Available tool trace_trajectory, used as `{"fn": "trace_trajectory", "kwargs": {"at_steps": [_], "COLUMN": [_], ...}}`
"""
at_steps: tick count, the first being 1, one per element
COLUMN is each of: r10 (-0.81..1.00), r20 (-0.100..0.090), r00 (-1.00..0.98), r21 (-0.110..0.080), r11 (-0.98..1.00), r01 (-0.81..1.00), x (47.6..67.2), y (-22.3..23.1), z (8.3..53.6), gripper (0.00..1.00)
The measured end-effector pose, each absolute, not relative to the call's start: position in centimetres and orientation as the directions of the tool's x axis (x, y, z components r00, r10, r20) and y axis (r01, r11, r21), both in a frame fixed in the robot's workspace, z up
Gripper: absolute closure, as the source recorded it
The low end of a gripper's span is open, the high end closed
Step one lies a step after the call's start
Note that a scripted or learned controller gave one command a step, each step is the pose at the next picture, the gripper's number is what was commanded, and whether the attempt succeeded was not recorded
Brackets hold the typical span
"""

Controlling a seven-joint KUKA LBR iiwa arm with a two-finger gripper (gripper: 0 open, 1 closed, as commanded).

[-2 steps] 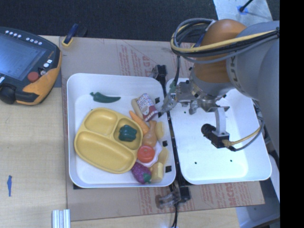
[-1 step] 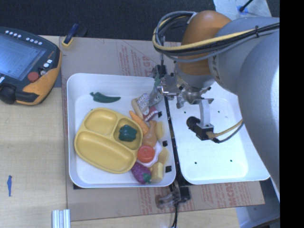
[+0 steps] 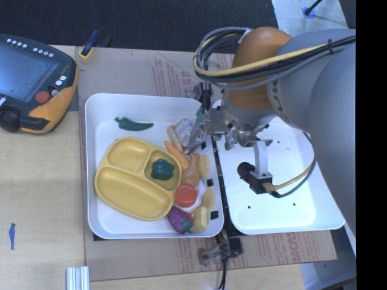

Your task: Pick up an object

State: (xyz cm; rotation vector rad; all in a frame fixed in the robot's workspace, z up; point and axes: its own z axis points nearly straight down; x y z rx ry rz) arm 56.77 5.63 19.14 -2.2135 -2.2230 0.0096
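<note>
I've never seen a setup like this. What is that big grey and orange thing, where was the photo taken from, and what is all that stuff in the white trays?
The big grey shape with the orange band is a robot arm, reaching in from the right. The one camera sits above the bench and looks down at a slant. Two shallow white bins lie side by side. The left bin holds toy food: a yellow divided plate with a dark green piece on it, a green pepper, a carrot, a tomato and a purple piece. The arm's gripper hangs over that bin's right edge, near the carrot. I cannot tell whether it holds anything. The device at top left is a handheld controller.
</note>
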Motion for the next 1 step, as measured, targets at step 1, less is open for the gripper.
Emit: {"fn": "trace_trajectory", "kwargs": {"at_steps": [1], "r10": [1.0], "r20": [-0.003], "r00": [0.0], "r21": [0.001], "r11": [0.0], "r01": [1.0], "x": [62.69], "y": [0.74], "z": [19.85], "gripper": [0.0]}}
